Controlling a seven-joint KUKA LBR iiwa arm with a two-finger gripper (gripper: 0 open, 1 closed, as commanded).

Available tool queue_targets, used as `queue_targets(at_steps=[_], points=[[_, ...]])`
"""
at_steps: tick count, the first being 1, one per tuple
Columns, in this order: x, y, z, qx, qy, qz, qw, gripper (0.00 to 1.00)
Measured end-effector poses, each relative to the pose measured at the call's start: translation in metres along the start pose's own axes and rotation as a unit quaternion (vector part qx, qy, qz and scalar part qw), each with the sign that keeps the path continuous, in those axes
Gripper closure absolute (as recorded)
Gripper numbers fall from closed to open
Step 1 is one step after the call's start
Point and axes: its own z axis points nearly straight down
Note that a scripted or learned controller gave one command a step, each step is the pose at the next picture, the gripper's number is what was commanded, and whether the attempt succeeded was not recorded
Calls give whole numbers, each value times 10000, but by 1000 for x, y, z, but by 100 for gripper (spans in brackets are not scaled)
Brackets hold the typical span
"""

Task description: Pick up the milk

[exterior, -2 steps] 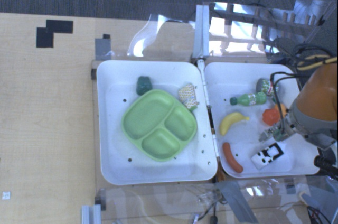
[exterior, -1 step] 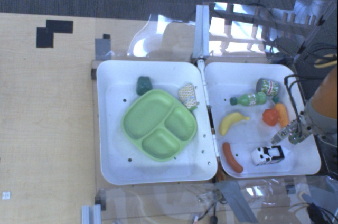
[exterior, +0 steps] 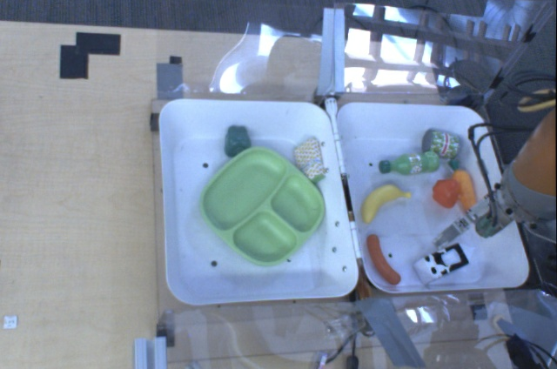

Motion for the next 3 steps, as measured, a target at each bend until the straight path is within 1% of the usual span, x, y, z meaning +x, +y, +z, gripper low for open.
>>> queue_targets(at_steps=[1,2,3], points=[[56,39,20,-31,-31,-561,9984,0],[19,92,-24,-6,0,-265,9996,0],[10,94,-13,-3,-1,-376,9993,0]])
